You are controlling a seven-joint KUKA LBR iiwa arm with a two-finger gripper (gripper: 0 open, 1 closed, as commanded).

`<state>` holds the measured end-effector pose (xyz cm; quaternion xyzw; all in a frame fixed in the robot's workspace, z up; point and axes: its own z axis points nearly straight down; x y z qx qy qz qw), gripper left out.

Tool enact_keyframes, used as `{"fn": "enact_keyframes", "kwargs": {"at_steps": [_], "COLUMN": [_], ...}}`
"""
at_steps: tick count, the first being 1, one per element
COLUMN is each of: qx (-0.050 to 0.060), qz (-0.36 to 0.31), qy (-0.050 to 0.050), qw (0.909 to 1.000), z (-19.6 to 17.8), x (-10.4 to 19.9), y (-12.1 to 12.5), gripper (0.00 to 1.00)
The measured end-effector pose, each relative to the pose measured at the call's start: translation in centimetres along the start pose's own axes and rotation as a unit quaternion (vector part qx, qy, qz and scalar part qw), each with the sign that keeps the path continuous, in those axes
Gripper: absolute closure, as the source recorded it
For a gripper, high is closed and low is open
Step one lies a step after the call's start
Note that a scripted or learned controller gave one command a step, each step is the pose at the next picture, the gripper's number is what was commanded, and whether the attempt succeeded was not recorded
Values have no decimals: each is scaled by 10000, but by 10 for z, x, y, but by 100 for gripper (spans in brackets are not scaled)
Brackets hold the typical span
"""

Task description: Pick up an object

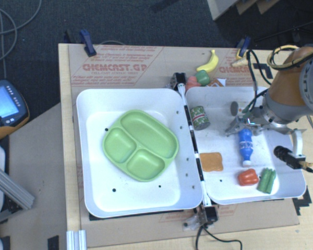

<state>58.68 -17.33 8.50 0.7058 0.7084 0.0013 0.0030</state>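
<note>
The right bin (281, 191) holds a green can (199, 117), a blue bottle (245, 146), an orange flat slice (212, 162), a red pepper (248, 177) and a green pickle (267, 180). My gripper (232, 119) hangs over the upper middle of this bin, pointing left, its two grey fingers (233, 108) spread apart with nothing between them. The bottle's cap end lies just below and right of the fingers, close to the wrist. The can stands a short way to the gripper's left.
The left bin (88, 119) carries a green divided plate (141, 145). Behind the bins on the cardboard lie a yellow banana (209, 63) and a small green and red toy (202, 78). The arm's orange band (288, 85) overhangs the right bin's far right side.
</note>
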Motion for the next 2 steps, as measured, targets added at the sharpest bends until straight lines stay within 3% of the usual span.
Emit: {"fn": "enact_keyframes", "kwargs": {"at_steps": [1,2], "qx": [11,-3], "qz": [7,-23], "qy": [1,16], "qw": [10000,10000], "z": [-10,-105], "x": [0,92], "y": [-2,-6], "gripper": [100,100]}}
